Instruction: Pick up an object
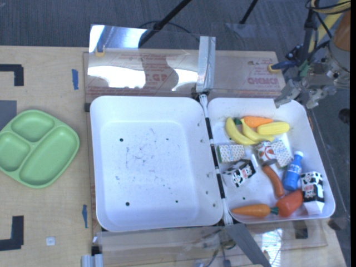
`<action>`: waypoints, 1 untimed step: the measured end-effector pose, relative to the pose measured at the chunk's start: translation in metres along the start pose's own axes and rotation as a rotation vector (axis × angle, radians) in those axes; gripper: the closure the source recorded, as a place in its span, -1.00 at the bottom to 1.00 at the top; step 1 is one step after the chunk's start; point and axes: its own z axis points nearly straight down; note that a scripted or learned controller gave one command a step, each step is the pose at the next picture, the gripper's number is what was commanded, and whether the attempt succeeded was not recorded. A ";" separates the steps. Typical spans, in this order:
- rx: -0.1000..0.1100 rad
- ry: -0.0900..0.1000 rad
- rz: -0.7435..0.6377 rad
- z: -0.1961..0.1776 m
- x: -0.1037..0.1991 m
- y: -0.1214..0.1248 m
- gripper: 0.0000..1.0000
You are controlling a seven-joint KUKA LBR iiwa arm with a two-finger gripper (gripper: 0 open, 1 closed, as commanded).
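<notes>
Pincer (297, 95) state: cannot tell, nothing seen held. Nearest below-left: bananas (240, 131), likely light, rigid plastic, smooth; grip across the middle.

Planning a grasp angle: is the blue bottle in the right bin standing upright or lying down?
Lying down. The blue bottle lies lengthwise on the right bin's floor, white cap toward the far side, beside the sausage.

The worktop (39, 60) looks like pale, matt wood. Both bins (147, 160) are smooth white plastic (the left one scuffed with faint dark marks). The green divided plate (36, 147) is matt plastic, and the blue bottle (292, 171) looks glossy.
</notes>
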 end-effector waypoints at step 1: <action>-0.001 0.000 0.050 0.129 -0.011 -0.032 -1.00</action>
